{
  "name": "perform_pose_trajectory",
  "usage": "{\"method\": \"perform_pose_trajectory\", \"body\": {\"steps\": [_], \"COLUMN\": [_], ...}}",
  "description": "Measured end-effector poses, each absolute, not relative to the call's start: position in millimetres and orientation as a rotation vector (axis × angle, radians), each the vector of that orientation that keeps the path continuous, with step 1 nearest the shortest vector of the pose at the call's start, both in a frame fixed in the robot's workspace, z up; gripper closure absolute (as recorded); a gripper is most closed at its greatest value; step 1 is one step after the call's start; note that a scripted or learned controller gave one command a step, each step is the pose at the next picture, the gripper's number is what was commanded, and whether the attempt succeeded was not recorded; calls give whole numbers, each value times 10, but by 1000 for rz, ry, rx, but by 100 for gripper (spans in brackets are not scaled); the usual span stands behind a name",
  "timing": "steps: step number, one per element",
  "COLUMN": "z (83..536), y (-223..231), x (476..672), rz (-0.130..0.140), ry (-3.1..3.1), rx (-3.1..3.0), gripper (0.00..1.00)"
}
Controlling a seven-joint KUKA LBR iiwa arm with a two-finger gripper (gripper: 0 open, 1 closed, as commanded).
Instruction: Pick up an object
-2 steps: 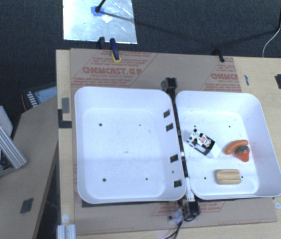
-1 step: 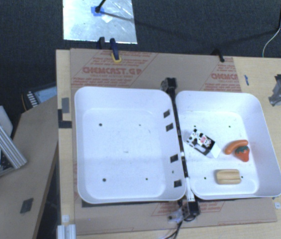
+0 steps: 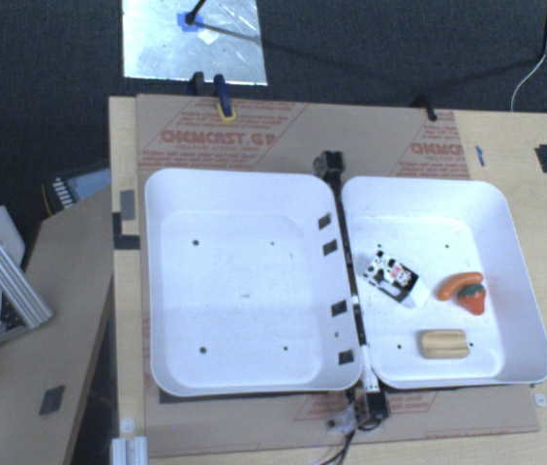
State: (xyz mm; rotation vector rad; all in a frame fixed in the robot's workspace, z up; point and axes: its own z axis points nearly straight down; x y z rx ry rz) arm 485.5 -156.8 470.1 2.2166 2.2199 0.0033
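Task looking not yet begun; three candidates lying loose in right bin (image 3: 505, 211): black-white toy (image 3: 391, 276) near divider, orange piece (image 3: 464, 292) beside it, tan block (image 3: 443, 343) below; finger state: cannot tell; whole pick remaining.

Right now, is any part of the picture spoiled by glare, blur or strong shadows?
In the camera view, the shiny metal sheet at the top reflects light in bright patches; the two white bins are evenly lit with soft shadows only; the small black-and-white patterned object, the orange curved toy and the tan wooden block look slightly soft, so fine details are unreadable.
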Motion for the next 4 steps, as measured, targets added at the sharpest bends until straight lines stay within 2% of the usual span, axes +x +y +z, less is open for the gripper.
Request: {"method": "perform_pose_trajectory", "body": {"steps": [1, 2, 3, 4], "z": [5394, 4001, 5424, 4007], "y": [-2096, -2060, -2067, -2059], "x": [4861, 4865, 4867, 5026], "rz": [5, -2, 10, -1], "ry": [2209, 2224, 2216, 2224], "rx": [2216, 2223, 2205, 2221], "gripper": [100, 100, 100, 100]}}
